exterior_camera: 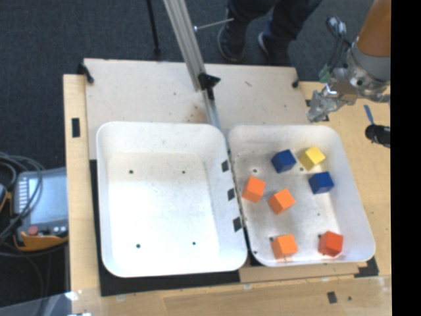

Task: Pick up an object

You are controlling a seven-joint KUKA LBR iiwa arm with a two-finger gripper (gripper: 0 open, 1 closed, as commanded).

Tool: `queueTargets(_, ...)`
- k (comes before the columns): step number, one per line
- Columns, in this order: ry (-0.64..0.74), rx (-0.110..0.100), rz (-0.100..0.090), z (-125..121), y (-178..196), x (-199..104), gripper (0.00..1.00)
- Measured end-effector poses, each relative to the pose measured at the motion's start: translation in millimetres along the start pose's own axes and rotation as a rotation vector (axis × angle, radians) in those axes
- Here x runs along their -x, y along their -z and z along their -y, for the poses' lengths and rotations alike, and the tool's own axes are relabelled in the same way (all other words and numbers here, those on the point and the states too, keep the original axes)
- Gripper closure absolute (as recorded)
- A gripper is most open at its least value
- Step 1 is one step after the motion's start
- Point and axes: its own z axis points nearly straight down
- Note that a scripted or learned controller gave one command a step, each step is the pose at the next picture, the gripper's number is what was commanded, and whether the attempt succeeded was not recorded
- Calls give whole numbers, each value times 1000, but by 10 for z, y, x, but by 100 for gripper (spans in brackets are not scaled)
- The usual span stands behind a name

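Observation:
The right bin [355, 196] holds several cubes. A blue cube [283, 160] and a yellow cube [313, 156] sit side by side near its far side, with a second blue cube [320, 182] just in front of the yellow one. Orange cubes lie at the bin's left [254, 189], middle [281, 200] and front [285, 245], and a red-orange cube [331, 243] sits at the front right. My gripper [320, 107] hangs above the bench just beyond the bin's far right corner, apart from every cube, with nothing seen in it.
The left bin [105, 196] lies beside the right one. A slanted aluminium rail [187, 38] rises from behind the bins' shared edge. A person's legs and shoes [263, 18] stand beyond the bench. A pendant device [36, 206] lies off the bench's left.

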Motion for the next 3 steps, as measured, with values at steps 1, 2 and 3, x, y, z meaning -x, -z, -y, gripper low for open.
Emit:
queueTargets(1,-3,-6,-1,26,-21,-541,100)
queueTargets(2,1,-8,-2,-6,-233,-1050,100)
queueTargets(3,2,-5,-2,-83,-256,-1643,100)
